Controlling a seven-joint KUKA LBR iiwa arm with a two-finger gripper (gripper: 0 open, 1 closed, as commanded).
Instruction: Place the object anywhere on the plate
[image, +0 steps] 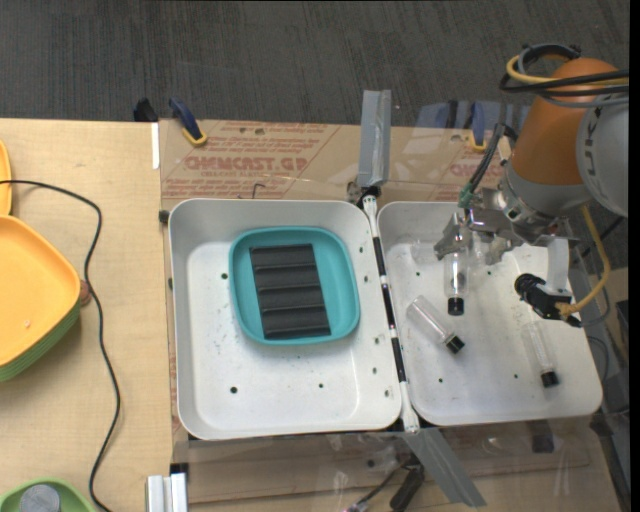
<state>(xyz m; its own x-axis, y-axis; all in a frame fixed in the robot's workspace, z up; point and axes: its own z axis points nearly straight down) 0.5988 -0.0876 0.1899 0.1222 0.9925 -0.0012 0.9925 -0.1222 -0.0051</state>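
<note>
Gripper (470, 240) over right bin (570, 395), grip state cannot be told, clear tube (456, 287) directly below at six o'clock, long axis twelve-to-six, black cap down, teal plate (345, 290) in left bin (200, 330)

2 white bins are seen side by side. A teal plate (296, 285) with a dark ribbed centre is set in the left bin (205, 380). In the right bin (500, 385), 3 clear tubes with black caps are scattered: one (456, 285) directly beneath the gripper (462, 245), one (436, 326) lower left, one (540, 356) lower right.
</note>
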